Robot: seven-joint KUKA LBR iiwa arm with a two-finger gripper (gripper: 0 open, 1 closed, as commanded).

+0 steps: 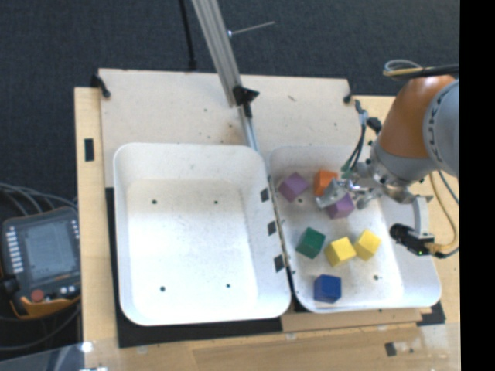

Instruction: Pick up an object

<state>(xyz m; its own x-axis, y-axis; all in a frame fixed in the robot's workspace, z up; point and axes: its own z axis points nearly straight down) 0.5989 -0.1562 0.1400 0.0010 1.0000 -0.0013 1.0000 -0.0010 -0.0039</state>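
Observation:
Several coloured blocks lie in the right bin (414, 280): a purple block (292, 185), an orange block (324, 181), a second purple block (343, 207), a green block (311, 243), two yellow blocks (340, 250) (368, 243) and a blue block (327, 287). My gripper (335, 195) is low in the bin, right over the second purple block and just beside the orange one. The gripper's body hides part of that purple block. I cannot tell whether the block is held.
The left bin (193, 230) sits beside the right one, their rims meeting near the middle. A slanted metal pole (220, 45) rises behind the bins. A teach pendant (42, 253) lies off the bench at the left.

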